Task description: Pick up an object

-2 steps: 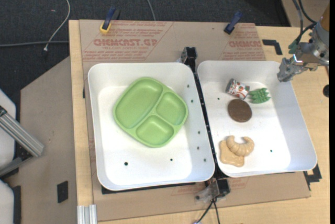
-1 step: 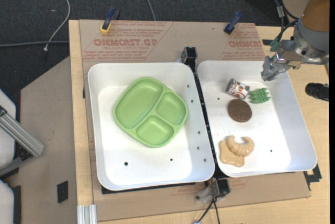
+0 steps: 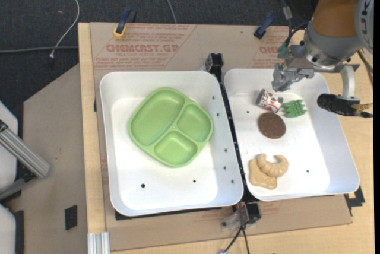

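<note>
Closest to you in the right bin [image 3: 332, 158] lies a tan, croissant-shaped pastry toy [image 3: 268, 170], curled and lumpy, near the front rim. Just behind it sits a flat brown disc [image 3: 272, 126], round and dark, apart from the pastry but close. Farther back you see a small white can [image 3: 269, 101] with red marks, lying on its side and tilted, almost touching the far edge of the disc. Right beside the can is a green spiky toy [image 3: 294, 108] with short leaf-like points. In the left bin [image 3: 119, 187] a pale green divided plate [image 3: 171, 126] with three compartments lies turned at an angle, taking up the middle of the floor. Now look at the gripper [image 3: 284, 82]: it hangs over the far part of the right bin, just behind and above the can, pointing down with a slight lean toward the left bin. Nothing is visibly held in it, and you cannot tell from this angle whether it is open or closed. Above it the grey wrist widens into the orange band [image 3: 341, 3], and the arm rises steeply up and to the right, out past the far right corner of the bin. Behind both bins, two blue clamps [image 3: 123, 21] pin the cardboard sheet [image 3: 95, 51] under them.
</note>
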Motion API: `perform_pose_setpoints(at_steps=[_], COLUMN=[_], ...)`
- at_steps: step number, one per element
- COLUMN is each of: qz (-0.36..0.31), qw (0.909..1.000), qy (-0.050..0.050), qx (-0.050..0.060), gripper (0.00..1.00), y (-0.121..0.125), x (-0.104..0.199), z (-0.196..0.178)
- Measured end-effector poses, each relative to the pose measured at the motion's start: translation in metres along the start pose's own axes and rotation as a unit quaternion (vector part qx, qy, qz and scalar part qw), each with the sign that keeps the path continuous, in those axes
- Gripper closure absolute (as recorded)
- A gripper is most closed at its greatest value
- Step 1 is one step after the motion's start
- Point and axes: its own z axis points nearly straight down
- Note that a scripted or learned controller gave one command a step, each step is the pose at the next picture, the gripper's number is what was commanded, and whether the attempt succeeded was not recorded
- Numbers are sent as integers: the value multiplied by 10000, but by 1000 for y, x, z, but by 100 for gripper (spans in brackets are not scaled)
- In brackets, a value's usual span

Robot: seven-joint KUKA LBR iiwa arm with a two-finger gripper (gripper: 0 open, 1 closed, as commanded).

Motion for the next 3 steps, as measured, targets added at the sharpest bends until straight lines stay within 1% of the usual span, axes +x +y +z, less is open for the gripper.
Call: perform_pose_setpoints(at_steps=[1, 2, 3], qz=[-2, -4, 7], qw=[10000, 10000, 10000], qy=[-3, -1, -5], qx=[-21, 0, 8], gripper=[100, 100, 100], y=[3, 9, 2], x=[51, 108, 160], z=[-8, 4, 15])
